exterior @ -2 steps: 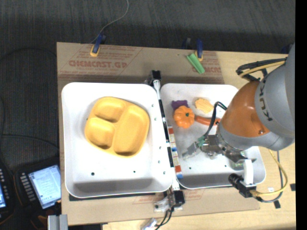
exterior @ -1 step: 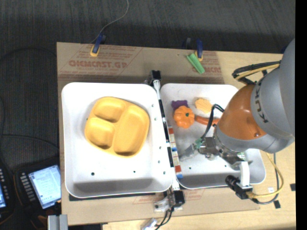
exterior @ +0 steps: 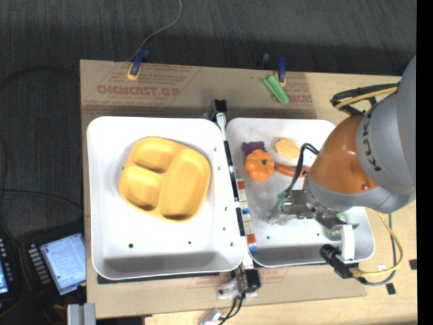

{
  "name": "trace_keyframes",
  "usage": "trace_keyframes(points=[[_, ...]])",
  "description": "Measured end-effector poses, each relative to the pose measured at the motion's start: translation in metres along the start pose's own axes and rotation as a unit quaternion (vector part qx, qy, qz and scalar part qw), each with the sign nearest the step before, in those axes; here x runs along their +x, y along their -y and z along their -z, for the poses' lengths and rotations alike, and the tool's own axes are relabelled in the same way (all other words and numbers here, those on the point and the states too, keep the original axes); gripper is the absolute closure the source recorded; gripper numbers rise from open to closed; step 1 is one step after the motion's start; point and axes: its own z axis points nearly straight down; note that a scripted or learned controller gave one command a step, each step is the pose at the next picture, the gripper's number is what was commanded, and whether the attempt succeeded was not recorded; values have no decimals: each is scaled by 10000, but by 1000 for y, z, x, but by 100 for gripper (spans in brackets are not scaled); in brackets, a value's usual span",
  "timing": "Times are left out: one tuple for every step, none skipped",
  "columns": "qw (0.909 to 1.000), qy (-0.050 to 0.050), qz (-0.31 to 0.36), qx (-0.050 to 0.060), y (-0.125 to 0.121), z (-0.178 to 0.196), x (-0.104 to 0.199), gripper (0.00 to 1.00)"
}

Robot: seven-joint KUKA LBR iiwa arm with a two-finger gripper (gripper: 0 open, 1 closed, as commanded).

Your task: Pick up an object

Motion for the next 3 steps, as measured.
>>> trace_keyframes(points=[[10000,-1,-2,2,0,0,0,0],[10000,3,13,-15,-110,-11,-17,0],[10000,16,18,-24,-111,0,-18,100]])
